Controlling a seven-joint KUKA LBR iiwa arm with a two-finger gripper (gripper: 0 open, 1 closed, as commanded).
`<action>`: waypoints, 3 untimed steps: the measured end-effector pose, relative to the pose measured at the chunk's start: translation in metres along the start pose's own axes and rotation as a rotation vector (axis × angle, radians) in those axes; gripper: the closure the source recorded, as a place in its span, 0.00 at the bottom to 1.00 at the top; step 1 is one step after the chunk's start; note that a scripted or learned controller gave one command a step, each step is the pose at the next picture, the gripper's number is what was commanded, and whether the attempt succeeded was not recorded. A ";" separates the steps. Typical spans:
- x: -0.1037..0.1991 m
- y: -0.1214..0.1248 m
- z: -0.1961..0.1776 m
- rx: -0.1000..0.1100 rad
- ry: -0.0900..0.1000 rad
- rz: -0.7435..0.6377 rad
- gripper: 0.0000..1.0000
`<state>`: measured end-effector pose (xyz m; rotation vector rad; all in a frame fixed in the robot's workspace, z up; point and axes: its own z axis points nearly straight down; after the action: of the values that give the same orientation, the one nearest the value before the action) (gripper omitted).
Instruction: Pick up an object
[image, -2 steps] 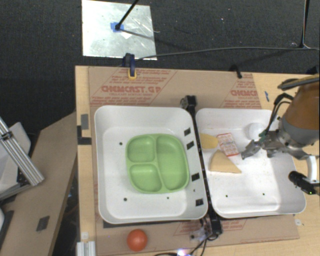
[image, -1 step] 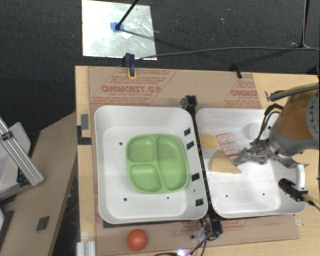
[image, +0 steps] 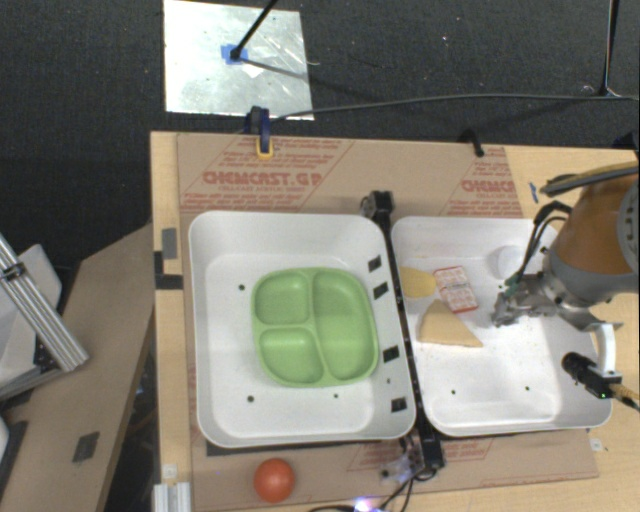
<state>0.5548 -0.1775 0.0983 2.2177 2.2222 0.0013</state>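
Note:
In the right bin (image: 500, 400) lie a pale yellow cheese-like wedge (image: 448, 329), a tan slice (image: 418, 283) and a small red-and-white packet (image: 455, 288). My gripper (image: 505, 308) is low in this bin, just right of the wedge and the packet, coming in from the right under the orange wrist band (image: 598, 235). Nothing shows between its tips.
The left bin (image: 215, 400) holds a green divided plate (image: 313, 326). A red-orange ball (image: 273, 479) rests on the bench in front of the left bin. A black clamp strip (image: 392, 300) runs between the bins. Cables and a black part (image: 590, 375) hang off the arm at right.

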 end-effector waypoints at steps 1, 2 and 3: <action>-0.007 0.006 -0.047 -0.004 -0.001 -0.001 1.00; -0.008 0.008 -0.112 -0.006 -0.002 -0.003 1.00; -0.004 0.006 -0.176 -0.006 -0.001 -0.004 1.00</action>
<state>0.5608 -0.1814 0.2740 2.2098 2.2227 0.0062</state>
